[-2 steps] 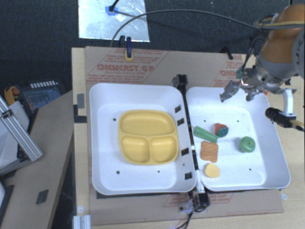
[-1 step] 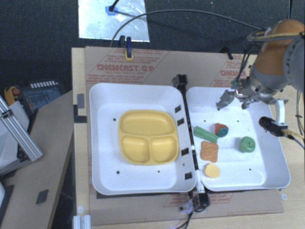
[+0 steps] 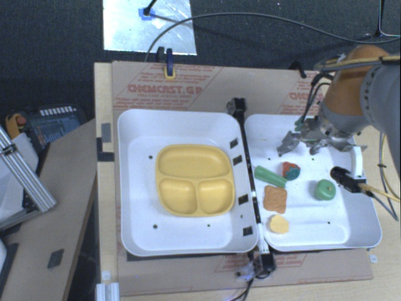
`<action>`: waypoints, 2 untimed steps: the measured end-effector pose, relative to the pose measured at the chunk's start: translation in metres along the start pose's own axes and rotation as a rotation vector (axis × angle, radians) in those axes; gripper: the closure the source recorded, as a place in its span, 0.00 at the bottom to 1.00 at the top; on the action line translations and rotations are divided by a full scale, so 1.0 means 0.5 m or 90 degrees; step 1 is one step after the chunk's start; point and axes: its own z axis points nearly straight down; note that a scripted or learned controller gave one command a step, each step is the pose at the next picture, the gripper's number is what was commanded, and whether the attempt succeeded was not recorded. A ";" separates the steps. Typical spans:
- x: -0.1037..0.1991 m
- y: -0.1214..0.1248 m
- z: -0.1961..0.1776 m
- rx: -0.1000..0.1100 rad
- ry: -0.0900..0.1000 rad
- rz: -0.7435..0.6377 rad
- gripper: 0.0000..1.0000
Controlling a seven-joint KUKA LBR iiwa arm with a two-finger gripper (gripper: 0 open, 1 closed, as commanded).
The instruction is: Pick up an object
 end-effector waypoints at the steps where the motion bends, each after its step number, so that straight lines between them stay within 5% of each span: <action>1: 0.001 0.001 0.073 -0.001 0.000 0.000 0.00; 2: 0.000 0.004 0.046 -0.005 -0.001 0.001 1.00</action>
